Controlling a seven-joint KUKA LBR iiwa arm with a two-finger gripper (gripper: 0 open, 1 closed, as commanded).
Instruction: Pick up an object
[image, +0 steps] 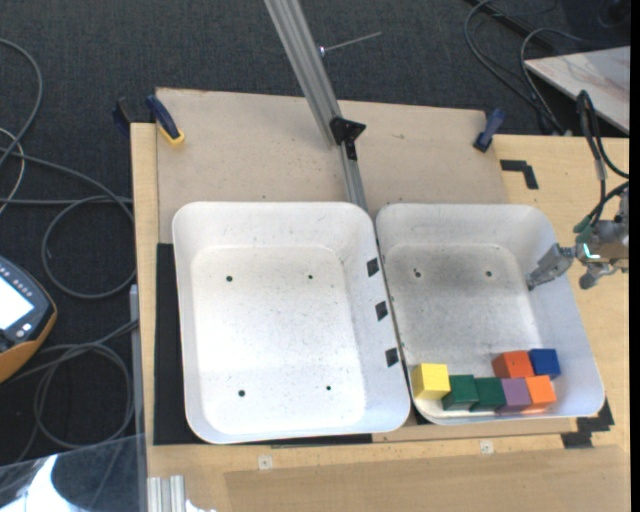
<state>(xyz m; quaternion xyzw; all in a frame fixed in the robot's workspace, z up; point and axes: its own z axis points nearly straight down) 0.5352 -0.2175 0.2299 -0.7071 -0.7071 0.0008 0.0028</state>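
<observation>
Blocks lie bunched along the near edge of the right bin (560, 300), toward its near right corner. A yellow block (432, 379) sits at the left end of the row, a little apart from the rest. Beside it are two green blocks (474, 391), then a purple block (516, 393) and an orange block (540, 390) at the right end. Behind these sit a red-orange block (516, 364) and a blue block (544, 361), touching each other and the front row. No writing or label can be read on any of them.

The gripper (560, 262) hangs over the right rim of the same bin, well apart from the blocks and farther from the camera than they are. One grey finger (548, 268) points down and left into the bin; whether the pincer is wide or narrow cannot be told, and nothing is seen between its fingers.

The left bin (200, 300) lies just beside the right one. Both rest on a wooden bench (260, 150), with a slanted metal bar (315, 75) reaching in from the far side and blue clamps (165, 118) at its far corners
</observation>
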